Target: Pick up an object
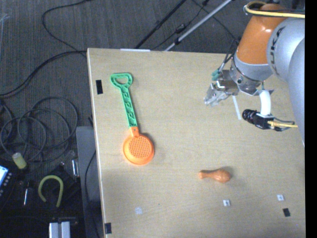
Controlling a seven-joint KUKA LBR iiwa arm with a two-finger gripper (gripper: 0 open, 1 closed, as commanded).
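Nearest the lower edge of the pale wooden bench (163, 217), a small orange drumstick-shaped toy (216, 175) lies flat with bare surface on all sides. Further up and to the left, a plastic strainer with orange mesh head and green slotted handle (131, 128) lies near the left edge, handle pointing away. At the far right, the pincer (214, 98) hangs over bare bench; whether it is wide or narrow cannot be told, and nothing is seen in it.
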